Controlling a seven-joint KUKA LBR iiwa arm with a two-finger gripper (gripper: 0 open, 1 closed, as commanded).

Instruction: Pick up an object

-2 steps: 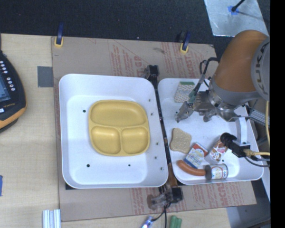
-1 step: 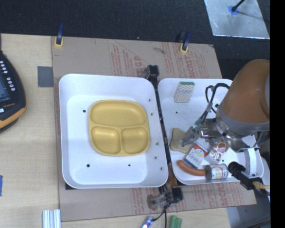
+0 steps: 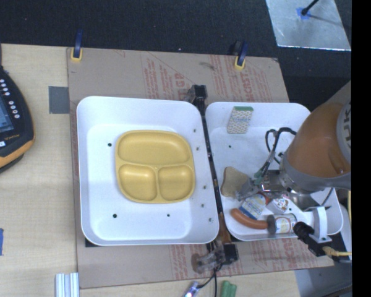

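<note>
The right bin (image 3: pixel 260 113) holds a small green-and-white box (image 3: pixel 240 119) near its far wall. A tan flat piece (image 3: pixel 233 179) lies by the left wall, with a blue-and-white packet (image 3: pixel 254 206) beside it. At the near edge are a red-orange sausage (image 3: pixel 247 219) and a small bottle (image 3: pixel 282 224). My gripper (image 3: pixel 263 187) hangs low over the cluster, just right of the tan piece and above the packet. The grey and orange arm (image 3: pixel 318 150) hides the bin's right part.
The left bin (image 3: pixel 99 166) carries a yellow divided plate (image 3: pixel 154 166). A black-and-orange teach pendant (image 3: pixel 3 119) lies at the bench's left edge. Black cable loops (image 3: pixel 277 138) hang beside the wrist. Clamps (image 3: pixel 199 93) join the bins at the far and near ends.
</note>
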